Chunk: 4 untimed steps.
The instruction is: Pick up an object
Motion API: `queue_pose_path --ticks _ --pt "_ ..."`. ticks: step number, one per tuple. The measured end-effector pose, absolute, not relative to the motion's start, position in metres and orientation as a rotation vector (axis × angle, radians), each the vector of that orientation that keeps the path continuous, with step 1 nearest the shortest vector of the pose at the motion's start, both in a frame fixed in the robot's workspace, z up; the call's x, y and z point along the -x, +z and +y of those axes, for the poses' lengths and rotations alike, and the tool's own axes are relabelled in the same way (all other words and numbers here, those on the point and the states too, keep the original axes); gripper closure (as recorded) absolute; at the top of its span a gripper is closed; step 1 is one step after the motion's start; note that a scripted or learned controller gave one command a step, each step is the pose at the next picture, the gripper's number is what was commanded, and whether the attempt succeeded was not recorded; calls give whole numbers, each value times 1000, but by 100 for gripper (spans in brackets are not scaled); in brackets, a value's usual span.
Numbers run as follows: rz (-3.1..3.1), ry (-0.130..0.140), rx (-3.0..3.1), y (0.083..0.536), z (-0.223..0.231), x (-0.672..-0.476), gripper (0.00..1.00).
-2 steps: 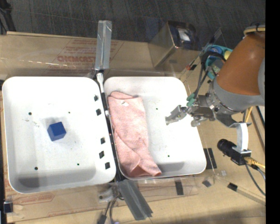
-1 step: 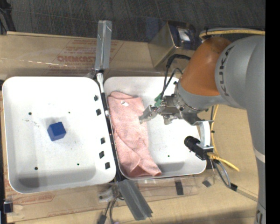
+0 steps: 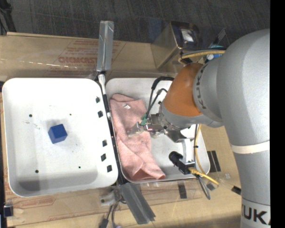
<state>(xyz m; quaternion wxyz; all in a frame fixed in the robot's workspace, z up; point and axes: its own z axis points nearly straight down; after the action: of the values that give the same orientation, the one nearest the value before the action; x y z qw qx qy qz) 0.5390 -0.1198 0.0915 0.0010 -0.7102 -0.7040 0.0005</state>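
Observation:
A pink cloth (image 3: 134, 139) lies crumpled along the left side of the right bin (image 3: 133, 85). My gripper (image 3: 137, 129) reaches in from the right and sits low over the cloth's middle, its tips down among the folds. A blue cube (image 3: 58, 133) rests alone on the floor of the left bin (image 3: 19, 94), far from the gripper.
The big grey arm and its orange band (image 3: 183, 95) cover the right half of the right bin. A metal divider (image 3: 105, 46) runs between the bins at the back. Cardboard (image 3: 47, 51) lies under and behind both bins.

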Motion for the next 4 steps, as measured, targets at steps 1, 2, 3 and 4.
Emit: queue_pose_path --ticks 1,2,3,4 --pt "-2519 0 1879 93 -121 -617 0" --pt "-2519 0 1879 93 -121 -617 0" --pt "-2456 -1 1961 194 -79 -658 0" --pt "-2525 2 1864 105 -119 -656 0"
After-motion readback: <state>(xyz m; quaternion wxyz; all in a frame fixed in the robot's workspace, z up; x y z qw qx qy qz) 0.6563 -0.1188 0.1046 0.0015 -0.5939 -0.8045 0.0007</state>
